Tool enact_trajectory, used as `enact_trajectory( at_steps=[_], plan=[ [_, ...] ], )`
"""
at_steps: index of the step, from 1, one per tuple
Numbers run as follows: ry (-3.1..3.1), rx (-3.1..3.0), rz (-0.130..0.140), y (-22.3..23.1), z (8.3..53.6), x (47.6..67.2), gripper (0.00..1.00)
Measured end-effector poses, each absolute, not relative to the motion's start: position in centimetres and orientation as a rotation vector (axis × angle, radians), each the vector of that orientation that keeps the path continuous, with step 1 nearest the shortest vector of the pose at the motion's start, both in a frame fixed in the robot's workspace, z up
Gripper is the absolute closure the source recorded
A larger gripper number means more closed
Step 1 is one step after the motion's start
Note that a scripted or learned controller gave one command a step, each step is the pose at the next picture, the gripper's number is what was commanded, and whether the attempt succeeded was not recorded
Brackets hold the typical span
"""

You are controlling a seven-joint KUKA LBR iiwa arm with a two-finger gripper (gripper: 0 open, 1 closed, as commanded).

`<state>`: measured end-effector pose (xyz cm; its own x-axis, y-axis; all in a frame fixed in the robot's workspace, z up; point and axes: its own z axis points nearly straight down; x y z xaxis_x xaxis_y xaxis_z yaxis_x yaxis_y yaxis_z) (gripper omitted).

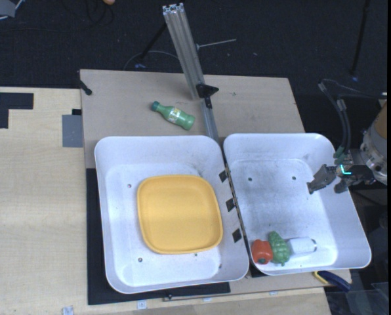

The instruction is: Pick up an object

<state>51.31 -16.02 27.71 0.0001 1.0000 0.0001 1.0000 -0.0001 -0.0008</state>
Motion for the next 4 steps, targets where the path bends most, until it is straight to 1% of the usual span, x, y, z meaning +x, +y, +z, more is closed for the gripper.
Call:
enact_trajectory(
  at_steps=[1,2,3,4],
  plan=[
    [-2.221,-2.221,0.001,-16.0,27.7,51.3,0.0],
    [-2.22,-2.218,0.004,-16.0,23.4,50.8,0.0],
    [-2.218,-2.218,0.005,-16.5,17.2,51.0,0.0],
    [-2.219,-2.217,0.005,-16.1,11.0,50.4,0.0]
  ],
)
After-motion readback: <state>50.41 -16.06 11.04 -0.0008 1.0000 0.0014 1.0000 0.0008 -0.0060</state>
